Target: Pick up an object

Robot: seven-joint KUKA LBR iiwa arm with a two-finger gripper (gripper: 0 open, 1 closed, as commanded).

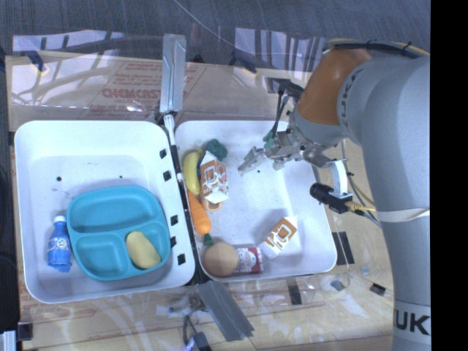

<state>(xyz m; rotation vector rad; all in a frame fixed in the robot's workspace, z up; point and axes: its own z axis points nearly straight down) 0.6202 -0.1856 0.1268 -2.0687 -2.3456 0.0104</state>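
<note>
Arm poised above the right bin, nothing picked yet
The jaws [252, 161] hang spread and empty at frame centre; nearest is the carton [213, 182] just left, so next comes a descent onto it

Blue tray [110, 232], yellow banana [191, 172], orange carrot [199, 212].

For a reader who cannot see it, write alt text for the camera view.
A grey robot arm's gripper hovers over the right bin, which holds a banana, carrot, cartons and a can. The left bin holds a blue tray and bottle.
</note>
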